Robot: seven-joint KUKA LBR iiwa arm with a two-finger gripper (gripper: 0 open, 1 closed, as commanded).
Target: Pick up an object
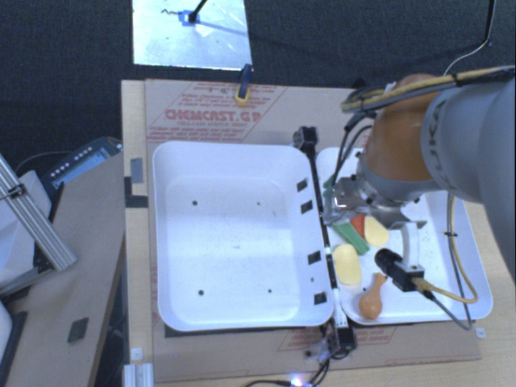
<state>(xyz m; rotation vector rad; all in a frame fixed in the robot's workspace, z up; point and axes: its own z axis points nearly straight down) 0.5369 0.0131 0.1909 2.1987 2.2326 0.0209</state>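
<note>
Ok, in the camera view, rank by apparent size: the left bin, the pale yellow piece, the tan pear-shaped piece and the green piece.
1. left bin, by far the largest.
2. pale yellow piece.
3. tan pear-shaped piece, close to the yellow one, so that order is unsure.
4. green piece, partly hidden by the arm.

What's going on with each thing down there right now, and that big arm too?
Arm: reaching down over the right bin.
Green piece: lying in the right bin, under the arm.
Two yellow pieces: lying loose, one either side of the green piece.
Tan drumstick-shaped toy: lying near the front rim.
Left bin: holds nothing.
</note>
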